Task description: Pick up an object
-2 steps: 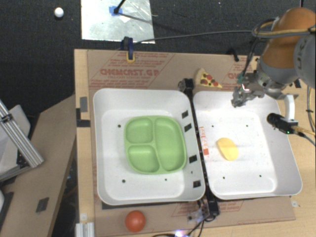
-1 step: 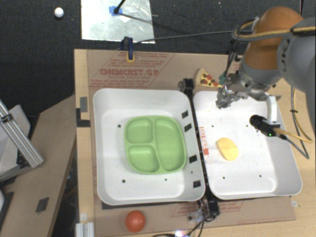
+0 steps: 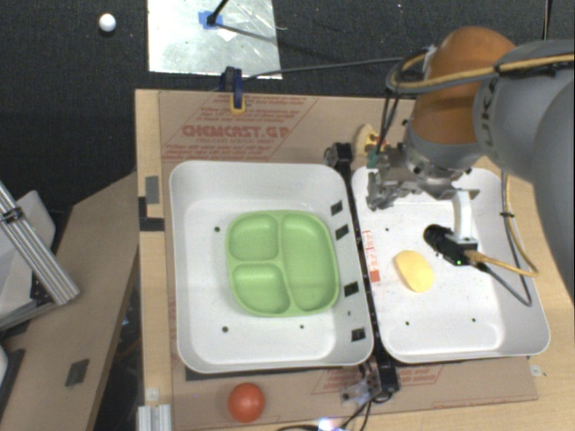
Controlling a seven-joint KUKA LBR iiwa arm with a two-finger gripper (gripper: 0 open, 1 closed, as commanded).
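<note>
Since a yellow oval object (image 3: 415,270) lies alone near the middle of the right bin (image 3: 503,330), it is judged the likeliest target. The gripper (image 3: 386,189) is seen at the bin's 11 o'clock corner, with the object at about 5 o'clock from it, near but apart. Whether the gripper is apart or together cannot be told. It should be centred over the object, aligned across the narrow width and lowered squarely, as a rounded body may be pushed aside or squeezed out.

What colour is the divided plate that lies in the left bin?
The divided plate is light green; the camera view shows it best.
</note>
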